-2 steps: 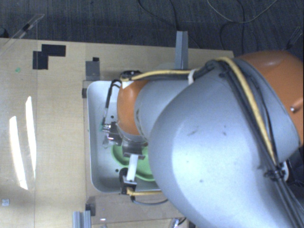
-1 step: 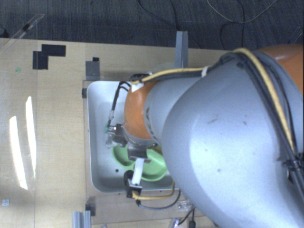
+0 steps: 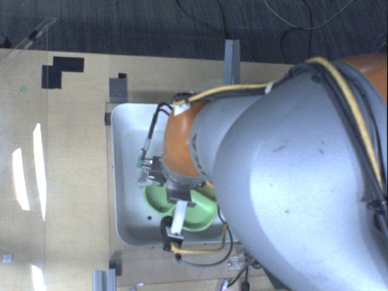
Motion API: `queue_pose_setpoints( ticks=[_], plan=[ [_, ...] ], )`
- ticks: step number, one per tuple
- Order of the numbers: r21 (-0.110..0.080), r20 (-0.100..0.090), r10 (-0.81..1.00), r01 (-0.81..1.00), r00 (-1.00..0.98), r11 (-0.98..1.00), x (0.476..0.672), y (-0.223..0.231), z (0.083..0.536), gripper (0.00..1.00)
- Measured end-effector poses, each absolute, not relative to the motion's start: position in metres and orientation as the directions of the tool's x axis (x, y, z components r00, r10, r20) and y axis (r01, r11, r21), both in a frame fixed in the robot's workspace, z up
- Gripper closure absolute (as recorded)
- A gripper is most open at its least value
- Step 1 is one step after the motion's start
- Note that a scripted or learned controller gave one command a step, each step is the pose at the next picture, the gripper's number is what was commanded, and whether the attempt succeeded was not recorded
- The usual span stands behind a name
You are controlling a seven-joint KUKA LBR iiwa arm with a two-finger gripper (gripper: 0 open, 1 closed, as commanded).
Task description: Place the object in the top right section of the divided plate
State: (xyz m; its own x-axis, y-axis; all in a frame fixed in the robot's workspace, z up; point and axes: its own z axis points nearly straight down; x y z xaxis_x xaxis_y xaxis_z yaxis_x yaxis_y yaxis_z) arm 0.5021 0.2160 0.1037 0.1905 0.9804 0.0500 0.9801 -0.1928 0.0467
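A light green divided plate (image 3: 200, 216) lies in the left white bin (image 3: 124, 162), toward its near side. My arm hangs straight over the plate and covers most of it, so only its left rim and near edge show. The gripper (image 3: 159, 176) points down over the plate's left part, under the orange band of the wrist. Its tips are hidden by the wrist. The plate's sections and anything lying in them are covered by the arm.
The grey arm hides the whole right side of the view, including the second bin. The left bin's far and left floor shows bare white. Grey posts (image 3: 231, 59) stand at the bin's corners, and tan bench lies to the left.
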Motion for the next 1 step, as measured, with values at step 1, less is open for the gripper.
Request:
queue_pose_setpoints(
  ticks=[1],
  plan=[
    [0.028, 0.043, 0.868, 0.868, 0.495, -0.496, 0.4983, 0.2454, 0.1001, 0.0]
  ],
)
